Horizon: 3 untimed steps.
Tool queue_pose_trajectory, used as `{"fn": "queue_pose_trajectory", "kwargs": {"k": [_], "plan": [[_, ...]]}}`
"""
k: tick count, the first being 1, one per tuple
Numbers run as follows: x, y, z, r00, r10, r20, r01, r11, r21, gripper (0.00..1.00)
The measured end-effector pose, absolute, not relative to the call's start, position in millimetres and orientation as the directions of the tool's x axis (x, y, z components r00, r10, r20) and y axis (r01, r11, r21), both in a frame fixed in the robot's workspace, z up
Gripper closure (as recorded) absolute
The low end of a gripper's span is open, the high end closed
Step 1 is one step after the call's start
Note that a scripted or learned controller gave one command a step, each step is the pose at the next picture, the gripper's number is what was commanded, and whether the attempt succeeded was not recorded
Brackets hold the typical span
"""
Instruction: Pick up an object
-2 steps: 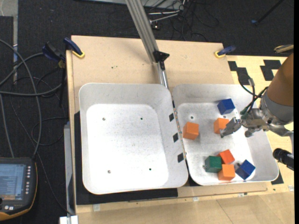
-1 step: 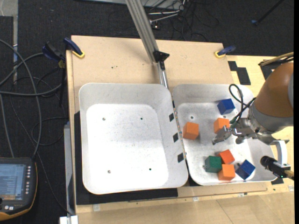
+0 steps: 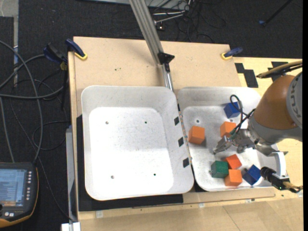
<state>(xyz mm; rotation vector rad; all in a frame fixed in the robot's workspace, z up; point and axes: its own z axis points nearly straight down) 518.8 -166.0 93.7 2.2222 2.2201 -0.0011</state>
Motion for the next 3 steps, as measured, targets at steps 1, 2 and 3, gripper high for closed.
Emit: {"fn": "queue_pose_trajectory", "kwargs": {"k": [1,2,3], "plan": [[519.5,-166.1,105.4,0.001,1.0,0.0,1.0,-0.001,0.002,1.0],[520.0,-163.5,168.5,-0.003,1.0,-0.002,1.0,0.003,0.007,1.0],[526.0,-167.4,231.0,-0.003,1.0,-0.003,1.0,0.003,0.008,1.0]]}}
